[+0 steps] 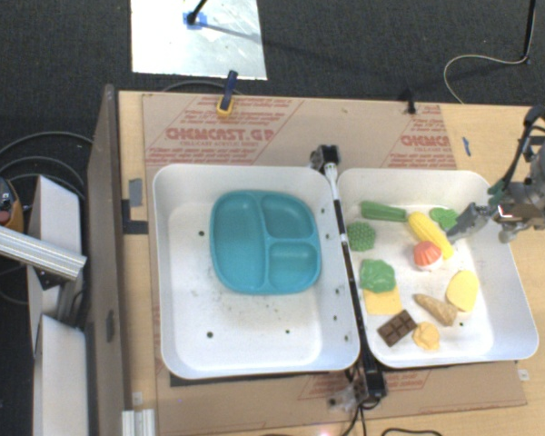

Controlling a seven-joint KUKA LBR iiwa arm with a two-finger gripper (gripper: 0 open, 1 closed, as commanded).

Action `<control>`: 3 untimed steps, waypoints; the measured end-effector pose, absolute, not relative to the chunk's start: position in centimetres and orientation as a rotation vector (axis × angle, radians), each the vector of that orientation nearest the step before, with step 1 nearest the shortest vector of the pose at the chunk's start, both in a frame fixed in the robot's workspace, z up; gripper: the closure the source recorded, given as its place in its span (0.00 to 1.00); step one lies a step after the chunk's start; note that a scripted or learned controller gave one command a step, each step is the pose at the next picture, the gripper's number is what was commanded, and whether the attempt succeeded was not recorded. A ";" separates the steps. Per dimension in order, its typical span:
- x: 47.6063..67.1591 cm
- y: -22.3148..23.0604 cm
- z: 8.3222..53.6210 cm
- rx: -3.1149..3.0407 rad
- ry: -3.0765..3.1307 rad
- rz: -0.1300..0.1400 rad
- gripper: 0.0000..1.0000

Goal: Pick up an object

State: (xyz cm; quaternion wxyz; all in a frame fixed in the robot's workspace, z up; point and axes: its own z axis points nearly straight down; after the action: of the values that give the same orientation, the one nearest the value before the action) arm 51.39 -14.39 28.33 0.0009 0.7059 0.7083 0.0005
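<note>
- Nearest the camera in the right-hand shallow white bin lie a small brown chocolate square and a lumpy yellow toy piece just beside it.
- Behind them sit a flat yellow cheese-like square, a tan oblong bread-like piece and a yellow lemon-shaped piece.
- A green leafy toy overlaps the cheese square's far edge; a round red-and-white piece rests mid-bin.
- Farther back: a yellow corn cob, a small green broccoli-like clump, a long green pod and a small green bit.
- The left-hand shallow white bin holds a teal plastic divided plate, three compartments.
- The two-finger gripper hangs over the right bin's far right side, near the corn; whether its fingers are spread or closed cannot be told, and nothing is seen between them.
</note>
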 end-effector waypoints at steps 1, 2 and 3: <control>56.0 -14.3 21.1 2.216 2.230 -0.002 0.00; 58.8 -15.8 13.5 2.222 2.225 -0.004 0.00; 56.7 -12.4 8.2 2.218 2.229 -0.001 0.00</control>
State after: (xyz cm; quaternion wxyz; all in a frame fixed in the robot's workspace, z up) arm 56.72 -12.38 8.17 -0.0018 0.7054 0.7088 -0.0003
